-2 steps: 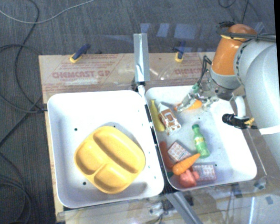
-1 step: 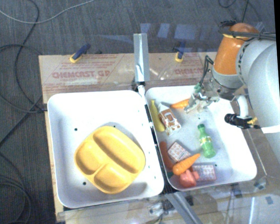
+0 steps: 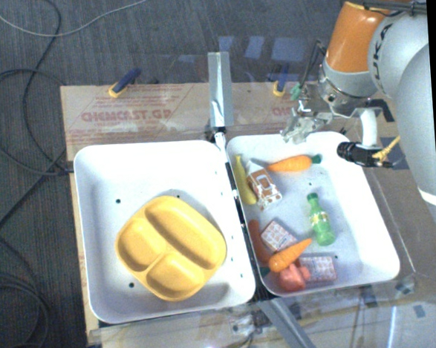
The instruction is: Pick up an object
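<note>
While the gripper (image 3: 302, 124) hangs over the far rim of the right bin (image 3: 369, 203), nothing lies between its fingers, so the pick looks not yet begun in earnest; whether those fingers are spread or closed I cannot tell, since they read as a small pale tangle against the bin's edge. Every candidate sits untouched in that right bin: a carrot (image 3: 292, 164) nearest the gripper at the far end, a small white and brown toy (image 3: 264, 187) just beside a yellow banana (image 3: 242, 181) along the left wall, a green bottle (image 3: 319, 220) standing toward the middle, a waffle-like block (image 3: 277, 236) below it, a second carrot (image 3: 289, 254) and a pinkish packet (image 3: 317, 268) near the close edge. The left bin (image 3: 103, 237) holds a yellow divided tray (image 3: 172, 246). By my reading, all of the work remains: choosing an item, descending into the bin, closing on it and lifting clear. The far carrot seems the handiest target from this position.
</note>
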Available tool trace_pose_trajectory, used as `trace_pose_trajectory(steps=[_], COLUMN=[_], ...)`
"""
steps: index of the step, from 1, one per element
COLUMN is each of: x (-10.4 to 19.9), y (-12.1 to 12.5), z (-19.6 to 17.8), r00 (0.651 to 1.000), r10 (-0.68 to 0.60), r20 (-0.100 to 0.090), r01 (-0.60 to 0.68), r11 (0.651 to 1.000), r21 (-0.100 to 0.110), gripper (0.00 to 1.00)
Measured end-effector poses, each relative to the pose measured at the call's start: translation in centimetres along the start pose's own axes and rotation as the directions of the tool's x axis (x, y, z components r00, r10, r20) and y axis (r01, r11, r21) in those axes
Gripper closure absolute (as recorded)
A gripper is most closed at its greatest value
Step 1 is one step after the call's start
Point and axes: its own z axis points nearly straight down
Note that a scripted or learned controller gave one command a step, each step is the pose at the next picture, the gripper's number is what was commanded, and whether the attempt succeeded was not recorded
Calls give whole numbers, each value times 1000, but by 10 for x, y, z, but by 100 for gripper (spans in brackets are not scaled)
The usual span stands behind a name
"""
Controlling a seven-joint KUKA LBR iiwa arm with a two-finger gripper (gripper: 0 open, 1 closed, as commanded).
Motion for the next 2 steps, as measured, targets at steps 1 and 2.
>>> trace_pose_trajectory(steps=[1, 2], x=[-1, -38], y=[-1, 1], z=[1, 113], r00=[1000, 986], r10=[2, -169], r20=[1, 2], r01=[-2, 169], r11=[1000, 986], r21=[3, 2], gripper=[0, 0])
